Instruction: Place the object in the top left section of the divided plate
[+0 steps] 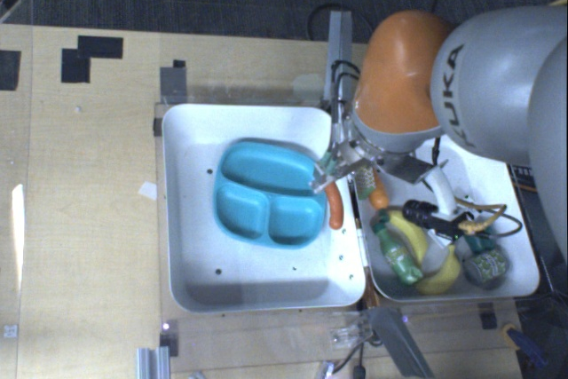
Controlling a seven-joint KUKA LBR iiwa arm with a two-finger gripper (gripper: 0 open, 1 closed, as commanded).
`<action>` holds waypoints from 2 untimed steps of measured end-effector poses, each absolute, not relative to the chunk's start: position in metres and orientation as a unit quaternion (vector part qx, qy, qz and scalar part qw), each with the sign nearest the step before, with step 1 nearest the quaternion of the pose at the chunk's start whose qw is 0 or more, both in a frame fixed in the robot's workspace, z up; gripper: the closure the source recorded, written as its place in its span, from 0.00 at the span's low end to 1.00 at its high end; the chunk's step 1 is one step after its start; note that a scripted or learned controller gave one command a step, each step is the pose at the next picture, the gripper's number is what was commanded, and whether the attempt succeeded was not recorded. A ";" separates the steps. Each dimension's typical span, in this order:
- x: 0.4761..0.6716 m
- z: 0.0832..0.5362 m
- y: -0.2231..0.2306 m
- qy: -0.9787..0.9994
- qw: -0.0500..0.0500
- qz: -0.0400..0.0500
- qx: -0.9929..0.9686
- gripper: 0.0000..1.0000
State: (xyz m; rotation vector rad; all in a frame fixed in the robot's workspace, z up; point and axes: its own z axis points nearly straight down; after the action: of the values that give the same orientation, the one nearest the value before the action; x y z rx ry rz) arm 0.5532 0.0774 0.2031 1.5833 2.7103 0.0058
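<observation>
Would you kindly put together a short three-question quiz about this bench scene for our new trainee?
1. True or false: the blue three-section divided plate lies in the left white bin.
2. Where is the small orange sausage-shaped object? A) inside a plate section B) in the left bin, beside the plate's right edge C) on the wooden bench outside the bins
3. Fill in: two yellow ______ lie in the right white bin.

Key:
1. True.
2. B; it sits just below the gripper.
3. Bananas, next to a green plastic bottle.
</observation>
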 end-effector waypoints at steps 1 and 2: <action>0.553 0.203 0.077 0.863 0.002 0.002 0.505 0.00; 0.539 0.223 0.112 0.928 0.003 0.003 0.373 0.00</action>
State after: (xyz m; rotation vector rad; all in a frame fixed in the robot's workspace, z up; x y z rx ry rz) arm 0.5392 0.1117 0.2234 1.1683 2.9095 0.0087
